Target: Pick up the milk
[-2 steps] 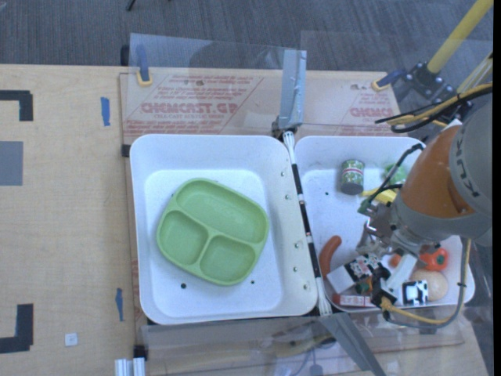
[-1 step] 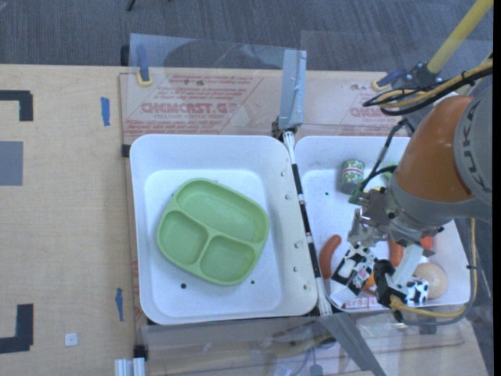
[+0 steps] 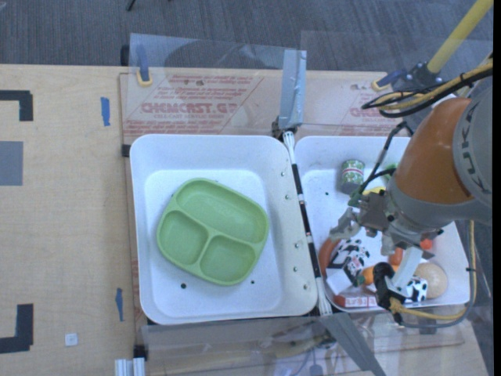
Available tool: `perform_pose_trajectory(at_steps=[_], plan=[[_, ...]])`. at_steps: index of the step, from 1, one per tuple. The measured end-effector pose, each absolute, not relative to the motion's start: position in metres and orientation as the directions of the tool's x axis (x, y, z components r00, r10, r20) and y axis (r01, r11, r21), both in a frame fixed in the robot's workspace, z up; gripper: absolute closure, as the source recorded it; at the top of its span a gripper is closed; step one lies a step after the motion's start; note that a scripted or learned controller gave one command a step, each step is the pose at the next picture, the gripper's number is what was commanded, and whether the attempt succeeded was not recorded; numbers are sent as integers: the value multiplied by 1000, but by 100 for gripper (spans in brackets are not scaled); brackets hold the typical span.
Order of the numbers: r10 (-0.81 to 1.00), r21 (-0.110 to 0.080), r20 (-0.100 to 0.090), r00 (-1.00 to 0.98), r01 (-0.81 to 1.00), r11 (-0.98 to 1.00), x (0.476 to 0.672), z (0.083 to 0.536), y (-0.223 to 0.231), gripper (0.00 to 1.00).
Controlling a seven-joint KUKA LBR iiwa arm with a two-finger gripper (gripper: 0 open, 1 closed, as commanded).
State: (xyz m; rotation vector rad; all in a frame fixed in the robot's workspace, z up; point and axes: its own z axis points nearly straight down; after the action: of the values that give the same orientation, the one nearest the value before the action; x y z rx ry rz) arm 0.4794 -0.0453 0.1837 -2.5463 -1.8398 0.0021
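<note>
A green plate is seen in the left bin. In the right bin, the milk, cow-patterned, lies near the front left, directly under the claw, just below its tips. A green can stands behind. Whether the claw is spread cannot be told.

milk carton: small, white with black cow patches, some red on it. Lies tipped on its side in the right bin, front-left part, near the wall dividing it from the left bin. Partly hidden.
</note>
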Motion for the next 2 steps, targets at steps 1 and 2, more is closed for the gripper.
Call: perform_pose_trajectory(at_steps=[1,2], plan=[[951,3,1,311,951,-311,481,87,-111,0],[950,16,1,311,950,-311,485,98,-112,100]])
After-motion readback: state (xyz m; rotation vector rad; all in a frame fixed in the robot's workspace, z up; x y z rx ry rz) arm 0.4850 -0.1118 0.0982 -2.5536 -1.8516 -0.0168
